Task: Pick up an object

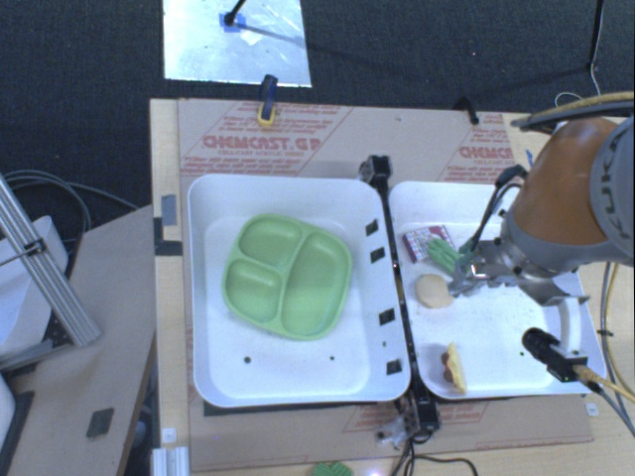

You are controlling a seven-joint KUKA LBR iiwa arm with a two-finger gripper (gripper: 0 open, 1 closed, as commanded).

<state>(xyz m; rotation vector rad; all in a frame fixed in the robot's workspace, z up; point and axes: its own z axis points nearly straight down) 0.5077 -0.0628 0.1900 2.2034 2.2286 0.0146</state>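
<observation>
Claw (464, 284) hovering low in the right bin (496, 365).
It's hanging just beside a tan round object (433, 291), a green item (445, 255) just behind; can't tell its grip.

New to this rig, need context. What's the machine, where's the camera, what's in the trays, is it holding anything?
One camera looks down at a slant on a bench with two white trays. The grey and orange robot arm reaches in from the right; its claw sits low in the right tray. The left tray holds a green divided plate. The right tray holds a round beige lump, a green piece beside the claw, a purple packet and a small yellowish item. I can't tell whether anything is gripped.
</observation>
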